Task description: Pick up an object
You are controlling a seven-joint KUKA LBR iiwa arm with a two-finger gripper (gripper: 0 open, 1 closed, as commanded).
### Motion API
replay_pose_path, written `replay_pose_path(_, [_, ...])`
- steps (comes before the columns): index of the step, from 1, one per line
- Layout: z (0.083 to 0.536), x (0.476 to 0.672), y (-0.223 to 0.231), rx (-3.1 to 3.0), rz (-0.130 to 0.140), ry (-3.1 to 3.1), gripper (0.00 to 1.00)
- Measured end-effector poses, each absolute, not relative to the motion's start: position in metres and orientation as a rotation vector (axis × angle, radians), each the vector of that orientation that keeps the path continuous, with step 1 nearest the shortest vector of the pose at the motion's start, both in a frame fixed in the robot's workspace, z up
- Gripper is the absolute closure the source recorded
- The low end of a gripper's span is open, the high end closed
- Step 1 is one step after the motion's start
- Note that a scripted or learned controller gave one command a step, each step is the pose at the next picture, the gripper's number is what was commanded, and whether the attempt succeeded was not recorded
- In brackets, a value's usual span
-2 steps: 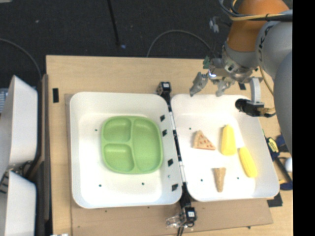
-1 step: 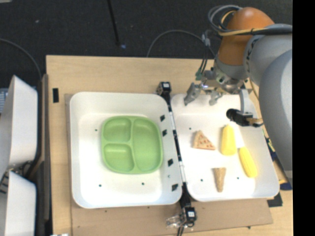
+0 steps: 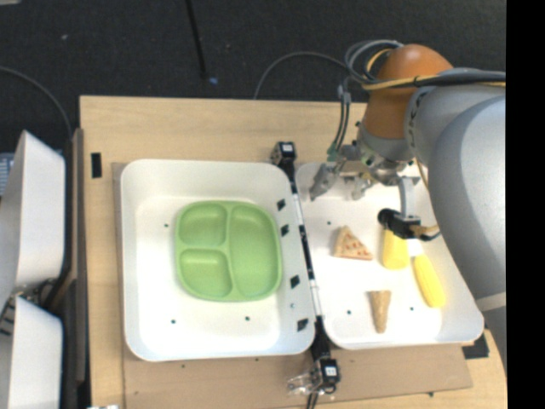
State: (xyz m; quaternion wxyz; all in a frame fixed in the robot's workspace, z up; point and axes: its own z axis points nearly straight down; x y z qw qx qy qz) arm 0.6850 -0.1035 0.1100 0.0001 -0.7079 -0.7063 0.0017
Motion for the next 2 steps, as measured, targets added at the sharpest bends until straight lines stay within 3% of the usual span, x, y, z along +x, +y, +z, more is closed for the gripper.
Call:
replay_pose_path(1, [0.102,0.685,-0.105,-2.226,0.005,-2.219,0.0])
replay_pose_path(2, [0.114,0.686,-0.106,-2.229,0.001,-2.22,1.0])
